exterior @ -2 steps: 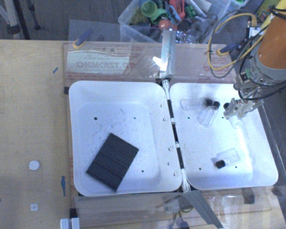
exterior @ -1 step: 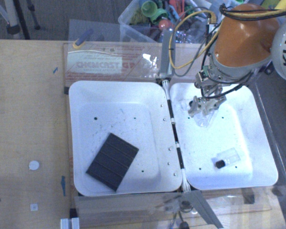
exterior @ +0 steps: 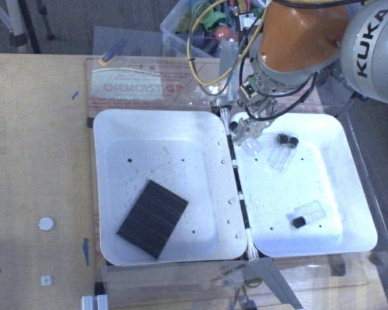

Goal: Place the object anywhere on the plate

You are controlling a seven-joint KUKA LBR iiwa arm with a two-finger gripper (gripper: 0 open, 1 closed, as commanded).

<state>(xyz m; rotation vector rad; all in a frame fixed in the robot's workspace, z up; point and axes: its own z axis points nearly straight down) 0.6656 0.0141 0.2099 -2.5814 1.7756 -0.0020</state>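
Observation:
A dark, ribbed square plate lies flat in the left bin, towards its front. Two small clear vials with black caps lie in the right bin: one vial near the back and the other vial near the front right. My gripper hangs under the orange-banded wrist, over the back left corner of the right bin, close to the divide between the bins. It is left of the back vial and apart from it. I see nothing held in it.
A clear tub of colourful items stands behind the bins. Yellow cables loop beside the wrist. A printed sheet lies behind the left bin. A small white disc rests on the wooden bench at left.

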